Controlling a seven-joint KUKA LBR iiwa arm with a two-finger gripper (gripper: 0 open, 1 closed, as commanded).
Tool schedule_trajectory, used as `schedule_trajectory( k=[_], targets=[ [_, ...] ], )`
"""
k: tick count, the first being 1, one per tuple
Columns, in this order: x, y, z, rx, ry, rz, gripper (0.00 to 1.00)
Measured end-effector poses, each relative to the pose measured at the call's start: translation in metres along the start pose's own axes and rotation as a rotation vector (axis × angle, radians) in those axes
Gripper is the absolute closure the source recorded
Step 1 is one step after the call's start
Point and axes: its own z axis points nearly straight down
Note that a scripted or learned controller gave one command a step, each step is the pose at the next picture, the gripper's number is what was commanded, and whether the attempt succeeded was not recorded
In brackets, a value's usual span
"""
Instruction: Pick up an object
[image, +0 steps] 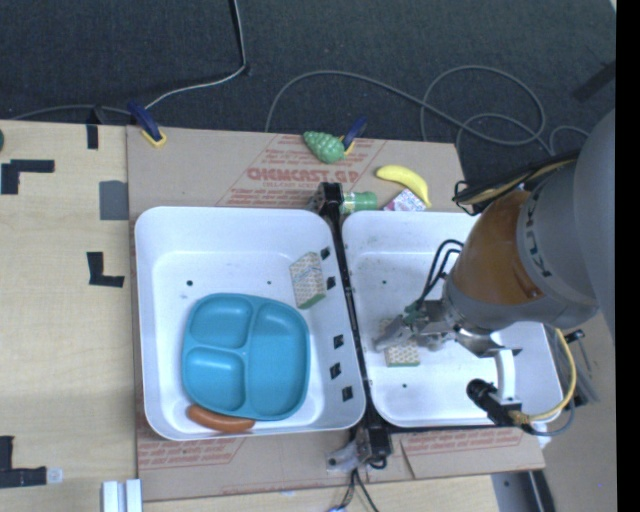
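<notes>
The hand (400, 335) is low inside the right bin (520, 390), directly over a small pale packet (402, 355) on the bin floor; whether it is apart, together or clamped cannot be told. Left of that bin, the left bin (165, 300) holds a blue divided plate (246, 355), an orange sausage (220, 419) at the plate's near edge, and a small packet (310, 277) above the plate. Beyond the right bin, a banana (403, 182) lies on the counter (60, 300).

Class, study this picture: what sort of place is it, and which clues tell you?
Probably a robotics test bench: a robot arm reaching over two white bins, toy food like a banana, and loose cables.
</notes>
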Motion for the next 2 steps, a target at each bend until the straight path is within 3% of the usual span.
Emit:
schedule_trajectory(
  k=[1,2],
  targets=[
    [-0.001,0.000,-0.009,0.000,-0.002,0.001,1.00],
    [0.075,0.017,-0.098,0.007,0.002,-0.001,1.00]
  ],
)
